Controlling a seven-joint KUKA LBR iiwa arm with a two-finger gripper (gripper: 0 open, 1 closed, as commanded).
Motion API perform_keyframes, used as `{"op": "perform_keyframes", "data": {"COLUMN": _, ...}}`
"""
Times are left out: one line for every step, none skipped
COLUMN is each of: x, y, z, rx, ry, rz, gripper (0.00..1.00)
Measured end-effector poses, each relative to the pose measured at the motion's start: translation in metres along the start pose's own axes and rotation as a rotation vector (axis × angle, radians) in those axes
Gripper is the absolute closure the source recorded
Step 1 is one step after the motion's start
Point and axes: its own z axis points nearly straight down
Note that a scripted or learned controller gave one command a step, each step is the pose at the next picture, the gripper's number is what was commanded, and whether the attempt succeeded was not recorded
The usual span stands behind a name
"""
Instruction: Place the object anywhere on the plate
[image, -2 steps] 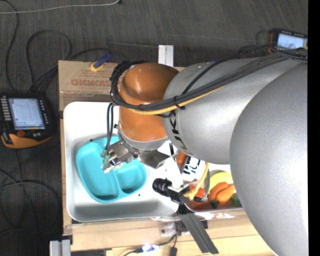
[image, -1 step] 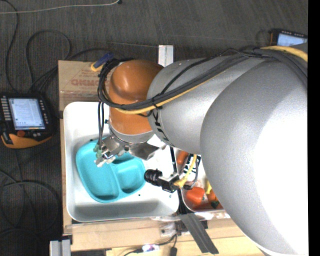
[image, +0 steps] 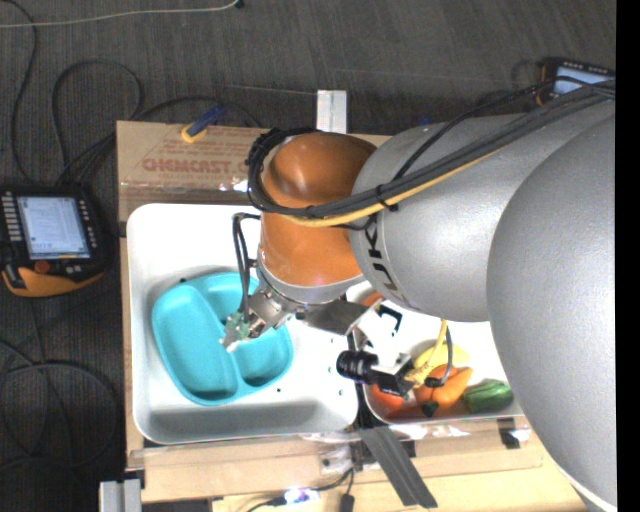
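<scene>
Now tool (image: 238, 332) is hovering over the teal plate (image: 190, 340), prob. for drop-off; can't tell its grip state or load.

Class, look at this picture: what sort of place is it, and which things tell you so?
Probably a robotics lab: a grey and orange arm reaches over white bins, cables trail across the floor, and a handheld control pendant lies there.
</scene>
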Motion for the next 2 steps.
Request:
{"op": "perform_keyframes", "data": {"x": 0.028, "y": 0.02, "z": 0.035, "rx": 0.0, "ry": 0.002, "rz": -0.198, "gripper": 1.0}}
{"op": "perform_keyframes", "data": {"x": -0.057, "y": -0.042, "z": 0.103, "rx": 0.001, "ry": 0.002, "rz": 0.059, "gripper": 1.0}}
